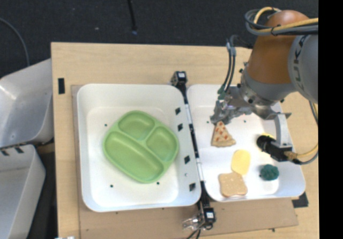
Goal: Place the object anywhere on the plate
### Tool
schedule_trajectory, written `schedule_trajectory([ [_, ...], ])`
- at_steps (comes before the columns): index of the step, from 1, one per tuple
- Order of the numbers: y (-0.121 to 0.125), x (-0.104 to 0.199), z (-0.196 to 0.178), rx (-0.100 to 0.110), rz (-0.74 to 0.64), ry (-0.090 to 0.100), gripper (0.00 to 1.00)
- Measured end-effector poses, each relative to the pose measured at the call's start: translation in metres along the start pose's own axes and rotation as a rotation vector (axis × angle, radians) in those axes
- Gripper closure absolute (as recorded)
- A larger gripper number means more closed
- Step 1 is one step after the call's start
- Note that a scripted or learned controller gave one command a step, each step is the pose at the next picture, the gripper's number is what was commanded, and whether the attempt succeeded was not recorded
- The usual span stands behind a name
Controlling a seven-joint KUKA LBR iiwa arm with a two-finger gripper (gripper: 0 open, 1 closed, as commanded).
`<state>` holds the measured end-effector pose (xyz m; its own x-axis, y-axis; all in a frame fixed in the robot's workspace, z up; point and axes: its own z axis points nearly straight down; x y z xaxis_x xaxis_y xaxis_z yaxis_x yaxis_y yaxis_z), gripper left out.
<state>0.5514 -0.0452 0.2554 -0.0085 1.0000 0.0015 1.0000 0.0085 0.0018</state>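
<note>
A green plate (140,146) with three compartments lies in the left bin (91,189). In the right bin (201,104) lie a pizza slice (222,135), a yellow piece (241,161), a toast slice (232,184) and a dark green broccoli piece (269,172). My gripper (221,118) hangs over the right bin, right at the top tip of the pizza slice. The view does not let me tell whether it touches the slice.
A black divider rail (188,133) with clips runs between the two bins. A black and yellow fitting (273,148) with a cable sits at the right bin's right side. A white box (21,104) stands left of the bench.
</note>
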Motion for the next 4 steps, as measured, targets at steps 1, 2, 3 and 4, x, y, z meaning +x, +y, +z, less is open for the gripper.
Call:
schedule_trajectory([
  [1, 0.012, 0.061, 0.001, 0.001, 0.000, 0.000, 1.00],
  [2, 0.014, 0.117, 0.016, 0.004, 0.002, -0.002, 1.00],
  [3, 0.015, 0.171, 0.025, 0.002, 0.002, -0.001, 1.00],
  [4, 0.024, 0.206, 0.004, 0.000, 0.002, 0.000, 1.00],
])
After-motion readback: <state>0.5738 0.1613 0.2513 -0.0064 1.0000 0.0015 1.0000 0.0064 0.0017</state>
